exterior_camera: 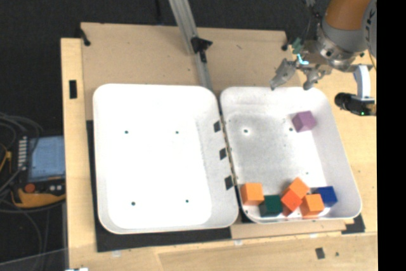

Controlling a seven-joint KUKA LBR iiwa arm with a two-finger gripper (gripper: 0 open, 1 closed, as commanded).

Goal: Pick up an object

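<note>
My gripper (294,80) hangs above the far edge of the right bin (330,136), open, with nothing between its two spread fingers. A purple block (303,120) lies in the right bin, a short way toward the front of the gripper. Along that bin's near edge lie three orange blocks (252,192) (294,194) (312,204), a dark green block (272,205) and a blue block (327,195).
The left bin (158,155) sits beside the right one, joined by small black clips. A slanted metal bar (181,6) crosses the bench behind the bins. Cables and a box lie off the bench at the far left.
</note>
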